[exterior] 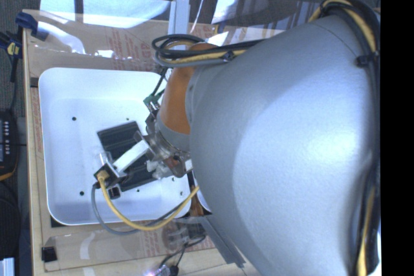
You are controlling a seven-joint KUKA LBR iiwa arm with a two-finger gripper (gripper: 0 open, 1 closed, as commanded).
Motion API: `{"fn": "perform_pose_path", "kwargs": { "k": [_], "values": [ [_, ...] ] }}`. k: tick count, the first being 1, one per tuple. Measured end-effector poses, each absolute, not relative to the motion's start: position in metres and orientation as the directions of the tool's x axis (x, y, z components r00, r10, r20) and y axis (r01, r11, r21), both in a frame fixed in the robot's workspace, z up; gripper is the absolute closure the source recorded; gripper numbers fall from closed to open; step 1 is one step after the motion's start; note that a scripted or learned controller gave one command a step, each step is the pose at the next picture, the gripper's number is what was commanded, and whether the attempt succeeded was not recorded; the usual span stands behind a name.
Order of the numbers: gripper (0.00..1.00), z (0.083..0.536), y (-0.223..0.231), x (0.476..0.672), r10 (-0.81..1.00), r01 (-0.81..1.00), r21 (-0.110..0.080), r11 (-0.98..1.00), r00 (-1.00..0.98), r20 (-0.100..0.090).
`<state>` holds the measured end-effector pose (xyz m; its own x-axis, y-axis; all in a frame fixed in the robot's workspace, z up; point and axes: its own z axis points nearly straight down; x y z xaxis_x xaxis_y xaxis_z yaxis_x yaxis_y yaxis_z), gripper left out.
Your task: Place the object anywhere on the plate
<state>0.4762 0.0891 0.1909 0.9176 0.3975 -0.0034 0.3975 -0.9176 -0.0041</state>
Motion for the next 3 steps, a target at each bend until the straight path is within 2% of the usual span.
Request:
{"fn": "perform_pose_path", "kwargs": {
  "k": [1,2,3],
  "values": [
    [1.0,0.191,0.025,0.519,0.485,0.485,-0.005,-0.875,0.875,-0.004],
    [1.0,0.181,0.143,0.543,0.44,0.44,-0.003,-0.898,0.898,-0.005],
    [0.0,0.181,0.142,0.543,0.439,0.439,-0.003,-0.899,0.899,-0.005]
  ]
}}
